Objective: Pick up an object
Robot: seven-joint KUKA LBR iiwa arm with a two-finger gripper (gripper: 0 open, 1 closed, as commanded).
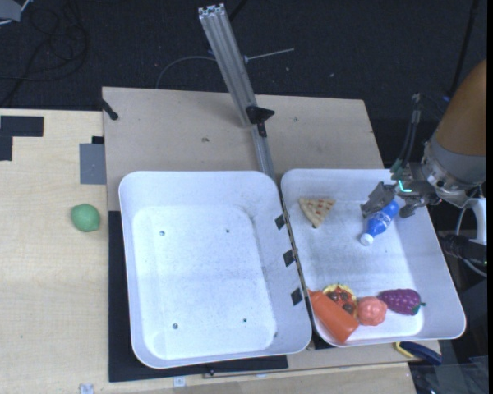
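- Pale wood makes up the bench (33, 245), with a tan board (230, 130) laid on it under two white bins; beyond the board lies dark carpet crossed by cables.
- A green ball (86, 217) sits on the wood, well apart from the left bin (140, 220).
- A grey metal rail (234, 64) slants down from the top of the view to the seam between the bins.
- The right bin (431, 261) holds a tan wedge like a pizza slice (317, 210) near its upper left, and a cluster along its lower edge: an orange piece (333, 320), a small yellow-and-black toy (338, 292) just above it, a pink round fruit (371, 310) and a purple grape bunch (401, 301).
- A small blue bottle (380, 222) with a white cap lies tilted in the upper right part of the right bin, cap end pointing down-left.
- The grey arm, its orange band (470, 105) at the view's right edge, reaches in over the bin's upper right corner.
- The gripper (392, 199) sits at the bottle's upper end; its dark fingers touch or overlap the bottle, but whether they are clenched on it I cannot tell.
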